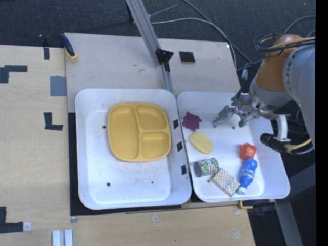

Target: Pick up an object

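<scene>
My gripper (pixel 230 119) hangs over the back part of the right bin (pixel 271 188), fingers spread open with nothing between them. Left of it lies a purple piece (pixel 191 120). A yellow lemon-shaped item (pixel 200 142) sits in front of that. Further forward are a green can (pixel 206 167) on its side and a patterned small box (pixel 225 181). On the right side of the bin lie a red-orange object (pixel 247 150) and a blue bottle (pixel 247 175) with a white cap.
The left bin (pixel 92 188) holds a yellow divided plate (pixel 139 131). A metal pole (pixel 146 24) slants in from the top toward the gap between the bins. Cables run across the back of the bench.
</scene>
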Available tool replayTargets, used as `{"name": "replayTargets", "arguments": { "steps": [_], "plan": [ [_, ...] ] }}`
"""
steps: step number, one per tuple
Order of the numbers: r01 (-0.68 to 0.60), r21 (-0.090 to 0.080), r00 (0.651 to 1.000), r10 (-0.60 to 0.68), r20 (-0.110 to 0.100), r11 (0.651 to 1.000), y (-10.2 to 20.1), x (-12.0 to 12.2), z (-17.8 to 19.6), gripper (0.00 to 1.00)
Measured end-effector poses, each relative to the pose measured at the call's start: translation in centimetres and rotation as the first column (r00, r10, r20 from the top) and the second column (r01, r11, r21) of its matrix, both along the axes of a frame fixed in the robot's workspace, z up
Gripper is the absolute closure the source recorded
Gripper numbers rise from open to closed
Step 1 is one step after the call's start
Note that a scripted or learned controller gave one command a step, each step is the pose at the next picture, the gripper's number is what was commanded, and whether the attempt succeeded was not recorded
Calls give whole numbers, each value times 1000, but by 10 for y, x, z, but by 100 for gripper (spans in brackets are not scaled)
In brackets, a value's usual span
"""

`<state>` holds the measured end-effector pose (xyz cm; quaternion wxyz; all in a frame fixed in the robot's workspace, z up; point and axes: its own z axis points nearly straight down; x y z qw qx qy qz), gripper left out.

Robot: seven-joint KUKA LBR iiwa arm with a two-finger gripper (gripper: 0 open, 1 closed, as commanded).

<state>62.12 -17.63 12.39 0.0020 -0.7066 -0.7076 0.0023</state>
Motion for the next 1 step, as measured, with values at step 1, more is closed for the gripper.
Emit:
{"name": "replayTargets", "arguments": {
  "steps": [1],
  "plan": [
    [0,-2,1000,0,6,1000,0,0,-40,0]
  ]
}}
